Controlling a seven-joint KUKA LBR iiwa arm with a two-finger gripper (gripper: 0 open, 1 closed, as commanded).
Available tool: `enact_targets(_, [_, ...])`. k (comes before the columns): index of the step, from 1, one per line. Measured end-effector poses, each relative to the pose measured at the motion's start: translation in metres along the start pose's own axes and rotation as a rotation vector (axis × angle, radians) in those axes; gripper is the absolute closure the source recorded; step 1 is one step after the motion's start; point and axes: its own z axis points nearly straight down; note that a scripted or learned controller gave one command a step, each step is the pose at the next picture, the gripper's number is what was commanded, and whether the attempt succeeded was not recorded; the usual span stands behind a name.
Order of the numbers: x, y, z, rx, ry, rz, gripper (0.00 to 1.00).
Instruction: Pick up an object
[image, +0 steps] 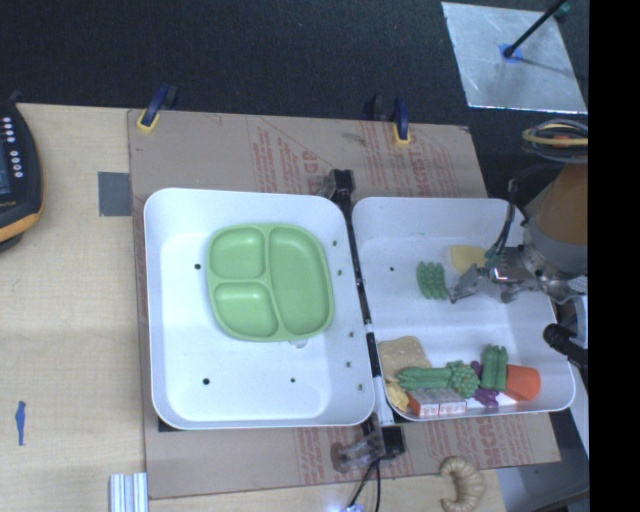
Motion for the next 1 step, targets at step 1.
enact_targets(1, [-0.001,-0.0108,-0.1571,-0.024,-0.007,-0.002,0.0])
